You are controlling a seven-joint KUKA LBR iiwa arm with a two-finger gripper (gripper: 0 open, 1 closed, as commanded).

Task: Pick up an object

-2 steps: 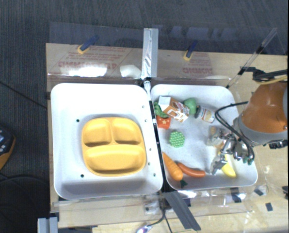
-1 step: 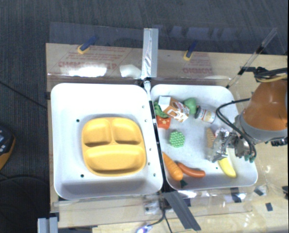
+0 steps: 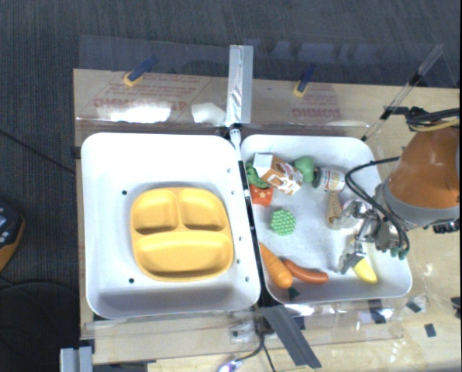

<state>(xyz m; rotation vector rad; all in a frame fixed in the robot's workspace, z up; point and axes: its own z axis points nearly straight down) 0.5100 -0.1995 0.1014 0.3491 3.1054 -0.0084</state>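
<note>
The tool (image 3: 353,256) is seen low in the right bin (image 3: 324,147) at the frame's lower right, just beside a yellow piece (image 3: 365,270) against the bin wall; whether its grip is apart cannot be told; the piece could be pinned or nudged aside, and a miss is risked.
</note>
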